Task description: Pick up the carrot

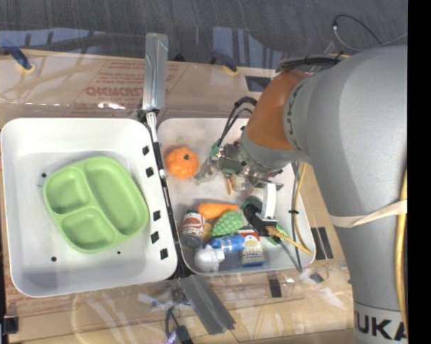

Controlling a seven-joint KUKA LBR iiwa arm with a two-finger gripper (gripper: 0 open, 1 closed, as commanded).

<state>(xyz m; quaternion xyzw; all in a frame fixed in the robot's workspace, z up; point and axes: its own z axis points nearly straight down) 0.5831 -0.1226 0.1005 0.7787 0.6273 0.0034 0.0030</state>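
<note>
Evidently the gripper is held low over the middle of the right bin, just beside the carrot. The carrot is crowded toward the front edge between a can and a green toy. Whether the gripper is open or closed cannot be told.

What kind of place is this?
Probably a robot test lab: a grey robot arm over the right bin, a carrot inside, and a green divided plate in the left bin.
</note>
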